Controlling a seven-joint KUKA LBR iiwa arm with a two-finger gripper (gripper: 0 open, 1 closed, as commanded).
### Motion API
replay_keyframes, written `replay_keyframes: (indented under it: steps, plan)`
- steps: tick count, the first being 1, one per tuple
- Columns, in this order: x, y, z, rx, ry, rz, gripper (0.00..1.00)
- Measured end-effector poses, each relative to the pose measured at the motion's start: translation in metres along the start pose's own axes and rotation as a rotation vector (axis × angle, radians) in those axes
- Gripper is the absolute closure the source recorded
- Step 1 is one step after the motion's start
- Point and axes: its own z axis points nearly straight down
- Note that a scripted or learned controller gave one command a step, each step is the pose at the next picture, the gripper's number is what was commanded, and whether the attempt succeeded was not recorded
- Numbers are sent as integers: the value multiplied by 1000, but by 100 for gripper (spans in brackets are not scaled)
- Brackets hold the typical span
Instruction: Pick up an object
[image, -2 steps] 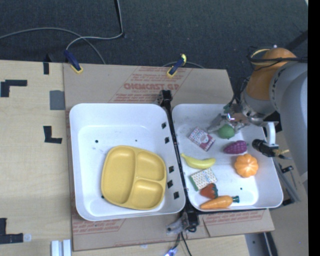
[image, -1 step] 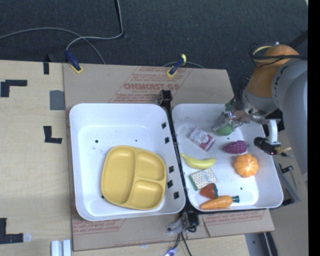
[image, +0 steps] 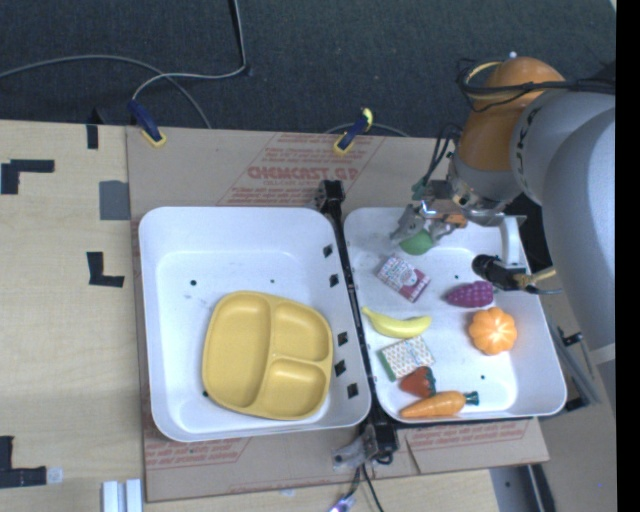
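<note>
green object in tool, two bins

Wooden bench under brown cardboard; dark carpet floor behind.

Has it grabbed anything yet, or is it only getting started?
The arm has reached the right bin, and its gripper sits right at a small green object near the far wall. Whether it actually grips it is unclear. Left to do: lifting it. The banana, orange and carrot lie untouched.
</note>
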Motion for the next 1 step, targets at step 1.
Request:
replay_keyframes:
  steps: [1]
  plan:
    - [61, -50, -43, 2, 0, 0, 100]
